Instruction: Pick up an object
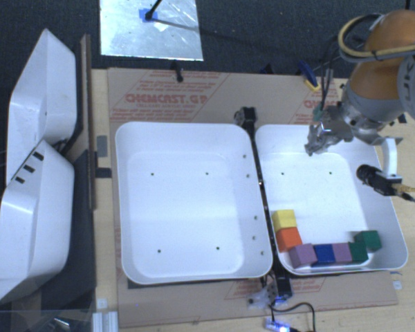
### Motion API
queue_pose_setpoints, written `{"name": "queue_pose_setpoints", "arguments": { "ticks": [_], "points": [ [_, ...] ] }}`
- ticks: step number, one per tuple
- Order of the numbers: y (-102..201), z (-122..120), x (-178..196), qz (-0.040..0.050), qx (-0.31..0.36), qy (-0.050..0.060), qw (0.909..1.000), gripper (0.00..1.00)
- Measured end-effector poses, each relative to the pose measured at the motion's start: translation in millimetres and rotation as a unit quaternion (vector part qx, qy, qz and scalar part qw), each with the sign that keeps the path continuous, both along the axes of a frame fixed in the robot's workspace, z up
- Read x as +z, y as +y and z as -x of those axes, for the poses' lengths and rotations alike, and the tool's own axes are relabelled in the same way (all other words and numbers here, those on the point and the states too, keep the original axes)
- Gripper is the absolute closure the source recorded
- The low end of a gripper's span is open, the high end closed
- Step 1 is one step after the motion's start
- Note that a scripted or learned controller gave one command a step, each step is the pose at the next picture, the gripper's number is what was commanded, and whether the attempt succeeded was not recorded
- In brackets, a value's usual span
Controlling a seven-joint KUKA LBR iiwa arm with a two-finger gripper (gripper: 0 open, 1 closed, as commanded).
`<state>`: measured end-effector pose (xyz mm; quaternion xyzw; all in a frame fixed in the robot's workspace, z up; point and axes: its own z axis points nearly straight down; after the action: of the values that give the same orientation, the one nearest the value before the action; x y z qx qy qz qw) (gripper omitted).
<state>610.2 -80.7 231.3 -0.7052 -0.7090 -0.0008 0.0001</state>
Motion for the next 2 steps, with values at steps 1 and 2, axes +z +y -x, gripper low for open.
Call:
{"name": "queue_pose_setpoints", "arguments": {
  "ticks": [1,2],
  "points": [
    [45,-5,-8,0.0002,-0.001,0.000,1.0000,1.00],
    [98,-13,-17,0.0001,0.000,0.000,1.0000,1.00]
  ]
}}
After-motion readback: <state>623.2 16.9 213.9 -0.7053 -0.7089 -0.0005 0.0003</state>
